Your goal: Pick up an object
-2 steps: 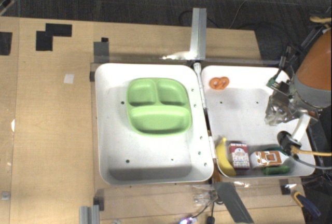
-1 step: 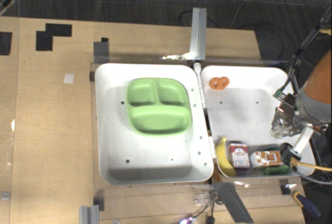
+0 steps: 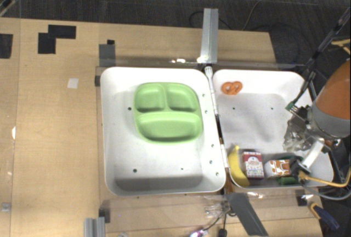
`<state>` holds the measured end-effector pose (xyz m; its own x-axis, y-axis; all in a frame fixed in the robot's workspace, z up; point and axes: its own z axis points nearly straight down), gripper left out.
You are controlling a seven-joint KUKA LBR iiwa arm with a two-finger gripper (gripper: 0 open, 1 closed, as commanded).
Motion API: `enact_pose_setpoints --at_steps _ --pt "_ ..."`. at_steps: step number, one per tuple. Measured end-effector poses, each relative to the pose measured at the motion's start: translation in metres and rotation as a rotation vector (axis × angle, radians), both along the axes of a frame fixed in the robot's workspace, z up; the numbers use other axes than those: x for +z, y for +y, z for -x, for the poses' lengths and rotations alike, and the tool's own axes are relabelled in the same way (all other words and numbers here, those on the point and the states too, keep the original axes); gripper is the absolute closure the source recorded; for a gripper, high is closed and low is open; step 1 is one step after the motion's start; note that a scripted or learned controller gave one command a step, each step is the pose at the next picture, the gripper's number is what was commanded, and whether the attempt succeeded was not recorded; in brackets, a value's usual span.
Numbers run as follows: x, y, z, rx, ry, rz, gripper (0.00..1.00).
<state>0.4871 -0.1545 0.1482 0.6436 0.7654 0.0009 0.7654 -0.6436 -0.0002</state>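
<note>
Camera view looks down on a pale wooden surface [image 3: 49, 137] with black tape marks near its far left corner and dark carpet beyond its far edge. Two shallow white bins sit side by side on it, divided by a metal rail. The left bin [image 3: 118, 164] holds a green compartment plate [image 3: 166, 111], set toward the bin's far half, upright with its three wells facing up. The right bin [image 3: 258, 115] holds a small orange pretzel-shaped piece [image 3: 232, 88] near its far left corner. Along its near edge lie a banana [image 3: 236, 167] at the near left corner, a small red-and-white carton [image 3: 252, 164] just beside it, and a brown packet [image 3: 278, 167] next to that.

The arm reaches in from the right, its orange band [image 3: 335, 100] above the bin's right edge, cables trailing around it. The pincer [image 3: 299, 142] hangs over the right side of the right bin, near the brown packet; I cannot tell whether it is released or clenched.
</note>
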Motion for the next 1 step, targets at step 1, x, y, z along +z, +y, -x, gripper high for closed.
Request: enact_pose_setpoints --at_steps 1 --pt "0.031 0.0101 -0.0936 -0.049 -0.002 0.001 1.0"
